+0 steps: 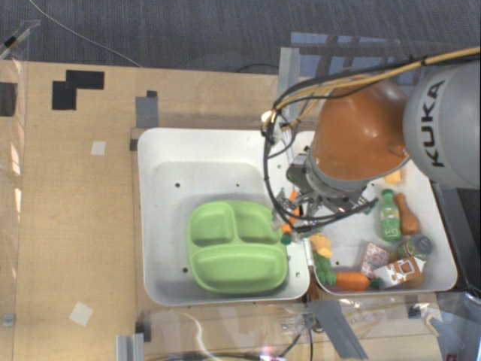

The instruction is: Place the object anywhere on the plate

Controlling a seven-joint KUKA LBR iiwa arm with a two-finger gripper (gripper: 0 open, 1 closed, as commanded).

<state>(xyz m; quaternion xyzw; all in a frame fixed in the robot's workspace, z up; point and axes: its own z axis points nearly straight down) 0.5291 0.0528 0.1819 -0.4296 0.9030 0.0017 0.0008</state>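
Gripper [294,218], its opening impossible to tell beneath the wrist, hangs over the divide between bins, with the green plate [237,247] immediately to its lower left; a small orange-green object [286,237] lies at the plate's right rim.

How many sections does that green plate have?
3. The plate in the left bin has two small sections at the back and one wide one in front; the gripper hovers by its right edge.

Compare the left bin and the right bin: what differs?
The left bin bears one green plate with three compartments; the right bin bears many small items, among them a green bottle and a carrot. The arm covers much of the right bin, little of the left bin. Both are shallow and white.
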